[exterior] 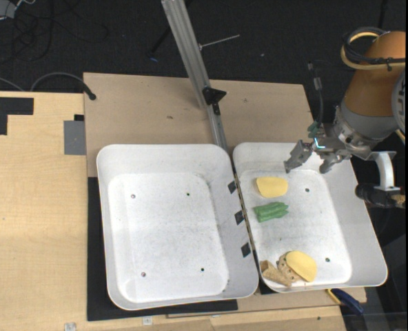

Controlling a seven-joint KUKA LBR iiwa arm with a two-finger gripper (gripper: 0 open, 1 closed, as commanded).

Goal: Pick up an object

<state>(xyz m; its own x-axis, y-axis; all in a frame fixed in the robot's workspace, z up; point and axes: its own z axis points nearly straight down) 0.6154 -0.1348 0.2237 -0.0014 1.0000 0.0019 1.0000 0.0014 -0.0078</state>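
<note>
So the arm [373, 81] comes in from the right, grey with that orange section up top, and its gripper [313, 158] hangs over the far end of the right bin [349, 212]. The fingers [295, 158] are spread apart with nothing between them, one pointing down-left and the other down toward the bin floor.

Stuff in the right bin: a pale yellow chunk [271, 186] just below and left of the gripper, close but not touching it. Right under that is a green piece [270, 212], lying roughly sideways, near the yellow chunk with a thin gap between. Down at the near-left corner there's a rounder yellow thing [302, 265] sitting on or against some tan, crumbly-looking bits [276, 274]. Could be toy food, honestly hard to tell at this resolution.

The left bin [166, 223] sits side by side with the right one, their rims meeting in the middle where a few small black clips [239, 216] run along the seam. Both bins rest on a brown board [142, 112] on the surface, and a metal rail [190, 57] runs diagonally from the back down to where the bins meet.
</note>
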